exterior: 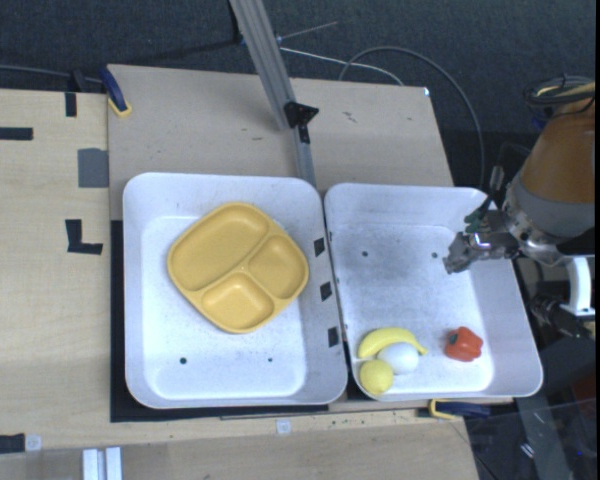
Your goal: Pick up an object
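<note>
A yellow banana, a white egg and a yellow lemon huddle together at the near edge of the right bin. A red pepper lies to their right. My gripper hangs over the right side of this bin, well above and behind the pepper. Nothing shows between its dark fingers. A yellow divided plate rests in the left bin.
The grey arm with its orange band comes in from the right edge. A metal pole slants across the bench behind the bins. Cables run across the back of the bench.
</note>
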Robot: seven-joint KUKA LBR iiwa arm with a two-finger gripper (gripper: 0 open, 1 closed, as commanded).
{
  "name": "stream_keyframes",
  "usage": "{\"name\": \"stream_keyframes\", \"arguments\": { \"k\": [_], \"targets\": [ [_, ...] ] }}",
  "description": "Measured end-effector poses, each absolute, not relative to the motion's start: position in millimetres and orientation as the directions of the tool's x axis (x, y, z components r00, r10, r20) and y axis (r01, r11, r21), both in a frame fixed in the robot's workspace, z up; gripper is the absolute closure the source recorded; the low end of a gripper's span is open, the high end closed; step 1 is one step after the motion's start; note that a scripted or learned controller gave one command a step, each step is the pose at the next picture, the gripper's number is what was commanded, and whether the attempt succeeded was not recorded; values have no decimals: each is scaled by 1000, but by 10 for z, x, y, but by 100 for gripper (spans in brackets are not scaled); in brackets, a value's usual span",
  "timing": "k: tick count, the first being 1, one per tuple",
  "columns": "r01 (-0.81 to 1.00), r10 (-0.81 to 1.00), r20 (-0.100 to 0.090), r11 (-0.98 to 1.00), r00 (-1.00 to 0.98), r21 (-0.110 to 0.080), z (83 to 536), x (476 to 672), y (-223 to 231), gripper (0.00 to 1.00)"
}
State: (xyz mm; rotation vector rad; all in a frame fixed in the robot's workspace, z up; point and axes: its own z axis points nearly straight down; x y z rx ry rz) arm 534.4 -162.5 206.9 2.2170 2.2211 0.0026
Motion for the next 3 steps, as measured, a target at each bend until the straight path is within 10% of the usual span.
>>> {"name": "stream_keyframes", "arguments": {
  "k": [3],
  "targets": [
    [1000, 1000, 1, 6, -6, -3, 2305, 5463, -670, 100]
  ]
}}
